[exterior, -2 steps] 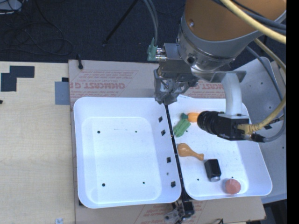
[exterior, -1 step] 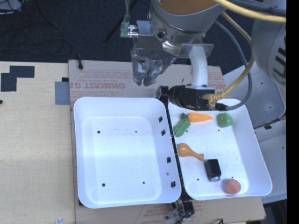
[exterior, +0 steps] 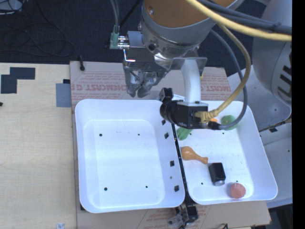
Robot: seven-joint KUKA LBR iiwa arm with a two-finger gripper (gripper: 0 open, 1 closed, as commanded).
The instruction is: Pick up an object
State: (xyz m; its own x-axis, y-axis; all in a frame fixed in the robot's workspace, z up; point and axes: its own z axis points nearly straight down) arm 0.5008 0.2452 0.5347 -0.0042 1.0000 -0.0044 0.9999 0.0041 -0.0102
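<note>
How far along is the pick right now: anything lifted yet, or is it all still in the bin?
Done: nothing looks lifted. The orange drumstick-shaped toy, black block and pink ball all lie on the right bin's floor; a green item sits partly hidden behind the arm's camera mount.
In hand: the gripper hangs over the bins' far edge, with no object visible in it.
Left: descend onto an object, grasp and lift.

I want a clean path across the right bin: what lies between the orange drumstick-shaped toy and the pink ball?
In the camera view, a black block lies between the orange toy and the pink ball, apart from both.
</note>
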